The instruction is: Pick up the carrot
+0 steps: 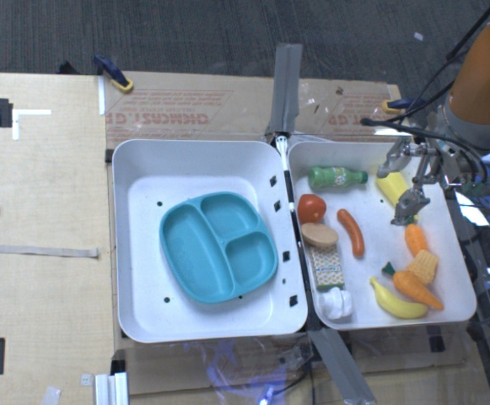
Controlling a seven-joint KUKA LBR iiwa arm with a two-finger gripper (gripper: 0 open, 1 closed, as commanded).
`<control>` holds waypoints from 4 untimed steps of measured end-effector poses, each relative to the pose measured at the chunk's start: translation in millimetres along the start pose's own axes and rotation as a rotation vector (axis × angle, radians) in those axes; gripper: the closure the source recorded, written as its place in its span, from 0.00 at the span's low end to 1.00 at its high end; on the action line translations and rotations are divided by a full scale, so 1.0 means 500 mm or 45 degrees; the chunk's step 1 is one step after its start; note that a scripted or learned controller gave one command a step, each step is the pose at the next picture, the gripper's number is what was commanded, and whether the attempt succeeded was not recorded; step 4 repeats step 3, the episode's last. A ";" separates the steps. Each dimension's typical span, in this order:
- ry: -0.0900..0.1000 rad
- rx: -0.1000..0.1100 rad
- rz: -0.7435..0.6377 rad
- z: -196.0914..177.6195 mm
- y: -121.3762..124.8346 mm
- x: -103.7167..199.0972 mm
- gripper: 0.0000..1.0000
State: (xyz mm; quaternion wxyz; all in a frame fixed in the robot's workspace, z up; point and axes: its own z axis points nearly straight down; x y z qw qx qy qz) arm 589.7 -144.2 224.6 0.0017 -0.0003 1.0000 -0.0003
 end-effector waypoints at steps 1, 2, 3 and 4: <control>0.000 0.001 0.216 0.254 -0.088 0.016 0.00; -0.002 0.001 0.184 0.261 -0.156 0.081 0.00; -0.010 0.004 0.179 0.240 -0.154 0.075 1.00; -0.010 0.004 0.179 0.240 -0.154 0.075 1.00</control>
